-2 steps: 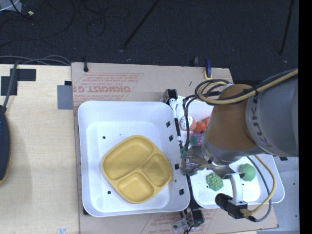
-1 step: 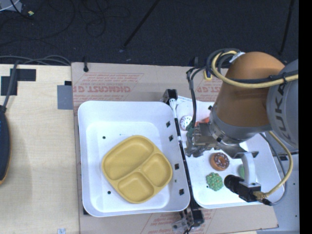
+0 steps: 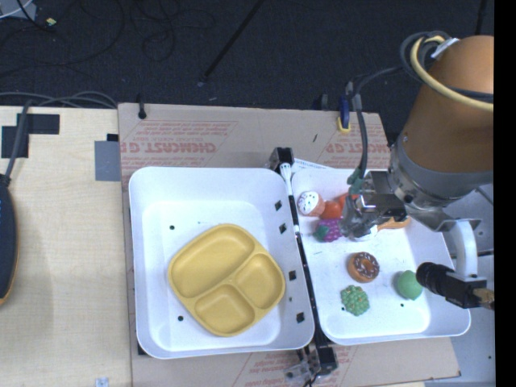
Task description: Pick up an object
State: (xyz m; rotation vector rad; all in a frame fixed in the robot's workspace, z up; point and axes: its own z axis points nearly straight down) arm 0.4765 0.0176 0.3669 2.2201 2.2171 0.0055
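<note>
My gripper (image 3: 360,220) hangs low over the back of the right bin (image 3: 387,319), beside a purple grape cluster (image 3: 327,231) and an orange-red toy (image 3: 331,209). A white round toy (image 3: 307,202) lies just left of those. Further forward sit a chocolate donut (image 3: 364,266), a green bumpy toy (image 3: 354,300) and a green ball (image 3: 408,285). An orange piece (image 3: 395,224) peeks out to the right of the gripper. Nothing shows between the gripper and any toy clearly enough to call it held.
The left bin (image 3: 161,200) holds a yellow divided plate (image 3: 226,278). A dark divider with clips (image 3: 293,240) runs between the bins. The arm's big grey and orange body (image 3: 451,119) overhangs the right bin's back right corner.
</note>
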